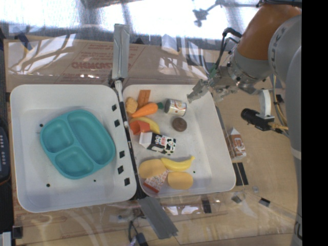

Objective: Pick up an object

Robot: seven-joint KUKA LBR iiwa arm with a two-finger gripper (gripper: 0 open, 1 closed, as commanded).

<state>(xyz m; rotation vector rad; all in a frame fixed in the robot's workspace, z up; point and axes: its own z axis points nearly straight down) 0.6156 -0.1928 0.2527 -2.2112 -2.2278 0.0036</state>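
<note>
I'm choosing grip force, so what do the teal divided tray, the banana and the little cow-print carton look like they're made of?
Teal tray: probably moulded plastic, one even colour, soft sheen, rounded compartment walls. Banana: likely plastic toy food, uniform yellow and smooth. Cow-print carton: looks like printed card or plastic, flat faces and sharp edges; I can't tell which.

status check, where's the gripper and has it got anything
Gripper above right bin's top edge, holding nothing. Small jar lying nearest, untouched. Nothing in the way.
</note>
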